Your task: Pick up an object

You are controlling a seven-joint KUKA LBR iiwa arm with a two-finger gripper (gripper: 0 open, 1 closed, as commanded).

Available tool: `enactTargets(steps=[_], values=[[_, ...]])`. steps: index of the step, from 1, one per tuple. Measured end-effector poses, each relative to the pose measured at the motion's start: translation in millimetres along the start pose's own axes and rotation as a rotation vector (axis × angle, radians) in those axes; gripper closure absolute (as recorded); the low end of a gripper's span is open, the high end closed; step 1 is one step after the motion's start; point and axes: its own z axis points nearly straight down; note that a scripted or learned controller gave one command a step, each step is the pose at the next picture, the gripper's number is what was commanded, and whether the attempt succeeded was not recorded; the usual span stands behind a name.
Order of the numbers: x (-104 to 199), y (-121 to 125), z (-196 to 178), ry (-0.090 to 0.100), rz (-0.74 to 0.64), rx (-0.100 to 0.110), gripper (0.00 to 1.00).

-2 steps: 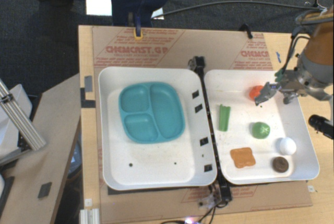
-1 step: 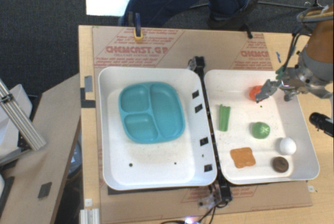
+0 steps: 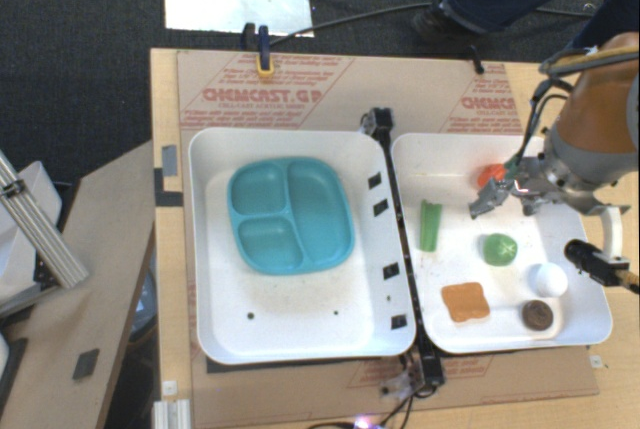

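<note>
Sitting in the left bin (image 3: 215, 317) is a blue plate (image 3: 291, 215). Right of it, the other bin (image 3: 590, 322) holds a green stick (image 3: 430, 225), orange square (image 3: 465, 301), green ball (image 3: 499, 249), white ball (image 3: 547, 278) and brown lump (image 3: 538, 315). The gripper (image 3: 497, 192), upper right, hangs beside something orange (image 3: 489, 175); whether it holds anything is hard to tell.

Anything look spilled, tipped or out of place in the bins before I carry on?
Nothing stands out. The teal divided plate lies flat in the left white bin; the green stick, green ball and orange square lie apart in the right bin.
</note>
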Motion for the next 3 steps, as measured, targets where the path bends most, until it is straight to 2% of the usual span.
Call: enactTargets(steps=[2,3], values=[[-7.5,7.2,91.7,-0.001,0.000,-0.003,0.00],[-7.9,8.2,79.2,-0.002,0.001,-0.006,1.00]])
